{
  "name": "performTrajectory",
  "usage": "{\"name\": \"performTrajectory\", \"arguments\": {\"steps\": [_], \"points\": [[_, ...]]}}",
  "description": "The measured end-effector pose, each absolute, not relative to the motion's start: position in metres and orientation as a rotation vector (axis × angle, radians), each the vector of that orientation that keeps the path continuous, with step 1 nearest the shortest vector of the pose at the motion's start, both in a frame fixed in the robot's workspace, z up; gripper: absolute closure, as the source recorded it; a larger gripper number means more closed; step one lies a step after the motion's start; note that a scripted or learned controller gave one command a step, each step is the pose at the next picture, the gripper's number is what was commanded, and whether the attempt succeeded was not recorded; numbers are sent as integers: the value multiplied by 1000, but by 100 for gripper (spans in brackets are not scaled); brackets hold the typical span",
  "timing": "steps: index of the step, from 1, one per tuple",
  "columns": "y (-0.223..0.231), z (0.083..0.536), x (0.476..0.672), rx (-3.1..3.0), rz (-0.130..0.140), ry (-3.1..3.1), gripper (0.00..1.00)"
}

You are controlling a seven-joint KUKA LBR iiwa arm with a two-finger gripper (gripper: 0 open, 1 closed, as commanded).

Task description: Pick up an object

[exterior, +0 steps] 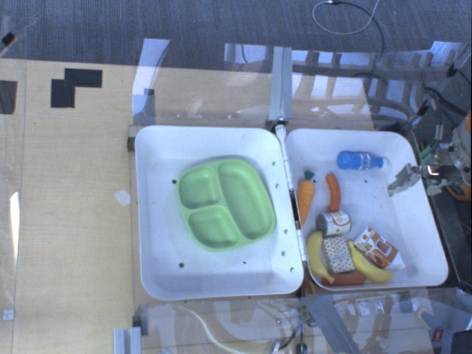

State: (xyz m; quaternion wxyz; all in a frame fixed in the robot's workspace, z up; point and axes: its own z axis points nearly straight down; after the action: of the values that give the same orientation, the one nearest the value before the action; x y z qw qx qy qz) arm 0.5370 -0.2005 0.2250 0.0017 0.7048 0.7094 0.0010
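The right white bin (413,227) holds the loose objects. A blue bottle (361,161) lies on its side at the far end. An orange carrot (306,192) and a red sausage (333,191) lie side by side near the bin's left wall. Closer to the front are a small can (333,223), a checkered box (337,254), an orange-and-white packet (376,247) and two bananas (371,266). My gripper (405,178) hangs over the bin's right side, right of the bottle and apart from every object. Nothing shows in its grasp.
The left white bin (158,198) carries a green divided plate (225,203) in its middle. A metal post (279,87) stands behind the seam between the bins. Cables and frame parts (398,72) crowd the far right. Bare wooden bench (66,220) spreads out to the left.
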Motion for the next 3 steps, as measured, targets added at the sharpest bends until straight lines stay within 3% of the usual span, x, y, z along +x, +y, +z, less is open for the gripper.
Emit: {"name": "performTrajectory", "arguments": {"steps": [1,2,3], "points": [[-205,96,560,1990,5,2423,0],[-204,108,563,1985,10,2420,100],[-204,100,582,2216,5,2220,100]]}}
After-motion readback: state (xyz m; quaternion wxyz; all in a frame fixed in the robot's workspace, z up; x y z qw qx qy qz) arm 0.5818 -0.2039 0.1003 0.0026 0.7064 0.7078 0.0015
